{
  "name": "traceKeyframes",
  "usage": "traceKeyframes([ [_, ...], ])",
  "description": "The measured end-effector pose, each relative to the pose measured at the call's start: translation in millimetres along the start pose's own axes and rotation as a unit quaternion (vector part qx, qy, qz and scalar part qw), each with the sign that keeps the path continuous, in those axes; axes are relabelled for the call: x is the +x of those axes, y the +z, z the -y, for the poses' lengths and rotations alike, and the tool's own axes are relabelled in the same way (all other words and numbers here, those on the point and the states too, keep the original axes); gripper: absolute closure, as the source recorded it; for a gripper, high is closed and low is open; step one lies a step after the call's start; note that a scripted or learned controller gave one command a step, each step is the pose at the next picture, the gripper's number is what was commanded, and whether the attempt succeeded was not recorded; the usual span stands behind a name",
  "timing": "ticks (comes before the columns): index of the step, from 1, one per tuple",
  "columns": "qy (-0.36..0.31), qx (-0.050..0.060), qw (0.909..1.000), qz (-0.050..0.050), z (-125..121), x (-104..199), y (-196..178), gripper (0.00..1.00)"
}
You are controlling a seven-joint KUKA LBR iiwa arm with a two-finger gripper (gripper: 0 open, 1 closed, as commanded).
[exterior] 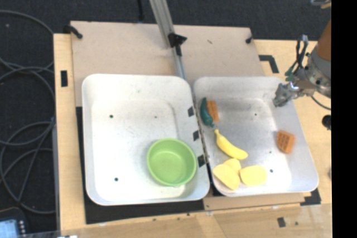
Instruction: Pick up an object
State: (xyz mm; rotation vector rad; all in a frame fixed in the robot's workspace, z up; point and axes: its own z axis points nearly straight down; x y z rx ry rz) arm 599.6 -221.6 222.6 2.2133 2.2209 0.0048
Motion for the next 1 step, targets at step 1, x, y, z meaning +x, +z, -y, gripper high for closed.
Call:
traceKeyframes([
  [1,0.000,-0.001,1.0000,0.000,2.1,3.8,-63.1,1.00],
])
